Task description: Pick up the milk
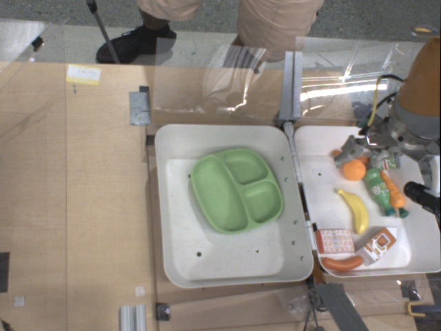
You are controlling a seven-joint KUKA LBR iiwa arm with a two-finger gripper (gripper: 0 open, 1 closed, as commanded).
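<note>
Wood bench [76, 198], two white bins side by side. Left bin [172, 254] holds a green tray [238, 190] with three compartments, sitting slightly tilted near the bin's middle. Right bin [313, 157] holds the small stuff.

Arm [424, 81] comes in from the right, orange band above grey wrist, hanging over the right bin's far corner. Gripper [375, 145] sits low over the bin's back edge, just beside an orange [354, 170]; can't tell if its claw is released or clenched, metal parts blur together. Nothing visibly between the fingers.

A person's legs [275, 12] in tan trousers stand behind the bench, black shoe [134, 43] at left.

Right bin, going down in size: banana [355, 209] in the middle; green bottle [378, 190] lying next to a carrot [394, 192], both right of the orange; red-patterned box [335, 241] at the near left, print unreadable; milk [378, 245], a small carton with orange-brown and white panels, lying near the front edge, right of the box, well apart from the gripper, label too small to read; a sausage [341, 262] at the front rim, touching the carton's corner.

Yellow sticker [83, 74] on the bench far left, writing illegible.
</note>
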